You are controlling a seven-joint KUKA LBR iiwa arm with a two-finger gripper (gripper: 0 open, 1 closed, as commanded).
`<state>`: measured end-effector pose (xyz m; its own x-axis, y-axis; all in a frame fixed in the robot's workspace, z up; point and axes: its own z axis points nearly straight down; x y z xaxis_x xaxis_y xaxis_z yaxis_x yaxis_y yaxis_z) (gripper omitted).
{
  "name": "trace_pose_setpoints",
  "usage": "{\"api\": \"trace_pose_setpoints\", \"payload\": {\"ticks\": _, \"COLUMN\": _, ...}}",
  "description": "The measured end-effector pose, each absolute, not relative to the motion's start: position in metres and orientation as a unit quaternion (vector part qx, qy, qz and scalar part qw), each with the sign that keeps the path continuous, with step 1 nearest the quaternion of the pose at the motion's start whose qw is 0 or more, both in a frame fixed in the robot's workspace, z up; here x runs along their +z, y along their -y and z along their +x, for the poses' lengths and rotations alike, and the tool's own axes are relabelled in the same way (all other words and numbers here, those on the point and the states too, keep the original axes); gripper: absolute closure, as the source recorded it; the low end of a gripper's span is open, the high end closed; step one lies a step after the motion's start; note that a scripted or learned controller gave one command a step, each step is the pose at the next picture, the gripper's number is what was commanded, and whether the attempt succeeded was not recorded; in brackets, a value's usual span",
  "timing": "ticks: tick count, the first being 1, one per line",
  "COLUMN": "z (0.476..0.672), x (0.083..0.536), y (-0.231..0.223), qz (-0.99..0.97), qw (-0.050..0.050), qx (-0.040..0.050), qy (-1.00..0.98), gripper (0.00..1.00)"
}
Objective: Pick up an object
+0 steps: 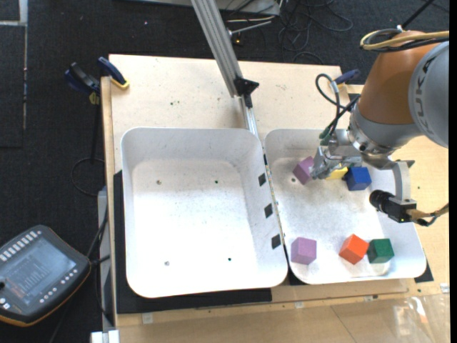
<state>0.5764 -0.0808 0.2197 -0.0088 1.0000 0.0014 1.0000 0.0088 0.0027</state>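
Observation:
My gripper (323, 166) hangs low over the back of the right bin (325, 274), reaching in from the right. A purple block (303, 170) lies right at its left side, touching or nearly touching the tip. Just right of the gripper a yellow piece (338, 171) peeks out, and a blue cube (358, 178) sits beside it. Nearer the front of the same bin are a second purple cube (303, 250), an orange cube (353, 249) and a green cube (380, 250).
The left bin (189, 206) stands beside the right one, sharing a raised rim. A slanted metal rail (218, 38) runs down to the bins' back junction. Blue clamps (96, 77) grip the bench's back left; a teach pendant (36, 270) lies on the floor.

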Motion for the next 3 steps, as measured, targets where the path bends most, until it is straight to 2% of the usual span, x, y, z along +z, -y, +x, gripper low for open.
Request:
{"api": "trace_pose_setpoints", "payload": {"ticks": 1, "z": 0.586, "x": 0.219, "y": 0.037, "qz": 0.705, "qw": 0.0, "qx": 0.001, "qy": -0.71, "gripper": 1.0}}
{"api": "trace_pose_setpoints", "payload": {"ticks": 2, "z": 0.61, "x": 0.22, "y": -0.021, "qz": 0.704, "qw": 0.0, "qx": 0.0017, "qy": -0.71, "gripper": 1.0}}
{"api": "trace_pose_setpoints", "payload": {"ticks": 3, "z": 0.625, "x": 0.224, "y": -0.083, "qz": 0.704, "qw": 0.0, "qx": 0.002, "qy": -0.71, "gripper": 1.0}}
